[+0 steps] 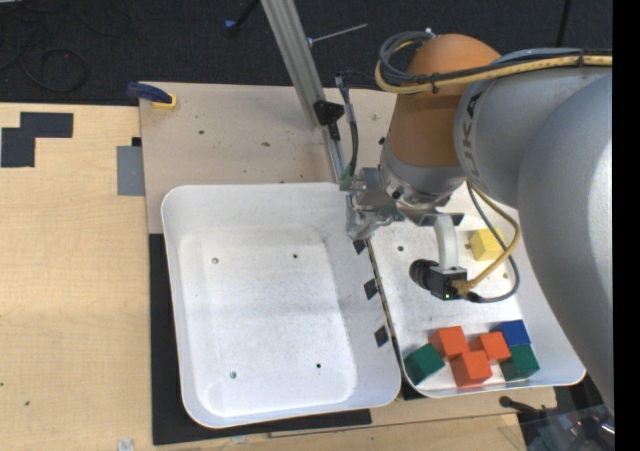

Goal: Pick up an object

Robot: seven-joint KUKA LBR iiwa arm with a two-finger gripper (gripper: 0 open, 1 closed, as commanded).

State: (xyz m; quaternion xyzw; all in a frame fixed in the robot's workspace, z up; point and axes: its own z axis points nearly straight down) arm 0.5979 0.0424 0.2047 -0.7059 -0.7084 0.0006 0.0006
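Note:
In the right bin (560, 364), near its front edge, lies a cluster of blocks: orange ones (470, 354), a green one (424, 362) to their left, a second green one (521, 364) to their right and a blue one (515, 333). A yellow block (483, 244) lies further back, partly behind a cable. My gripper (362, 219) hangs over the back part of the divide between the two bins, well behind the cluster and left of the yellow block. I see nothing held in it.
The left bin (200, 239) is a bare white surface. A slanted aluminium bar (298, 59) rises behind the bins. The grey arm and its orange band (440, 99) cover the right bin's back. Black clips (372, 289) sit along the divide.

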